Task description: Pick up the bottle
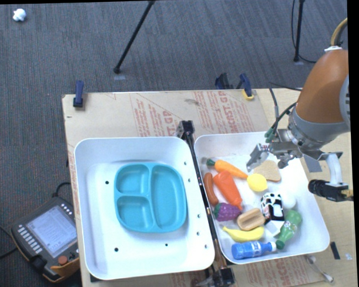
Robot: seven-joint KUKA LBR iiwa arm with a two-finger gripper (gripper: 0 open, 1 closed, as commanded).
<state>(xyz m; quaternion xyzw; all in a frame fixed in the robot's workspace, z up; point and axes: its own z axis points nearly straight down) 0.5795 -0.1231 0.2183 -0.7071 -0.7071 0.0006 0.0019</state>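
A blue bottle [252, 249] with a white cap lies on its side along the front wall of the right bin [315, 232]. Just to its right a green bottle [287, 226] lies tilted. My gripper [269, 160] hangs over the back part of the right bin, above a tan bread slice [271, 174] and well behind both bottles. Its fingers [255, 159] are spread open with nothing between them.
The right bin also holds carrots [230, 167], a sausage [210, 188], a lemon [257, 182], purple grapes [226, 212], a banana [244, 232], a hot dog bun [250, 218], a black-and-white toy [272, 206] and a white egg [289, 201]. The left bin [89, 172] holds a blue divided plate [150, 197].
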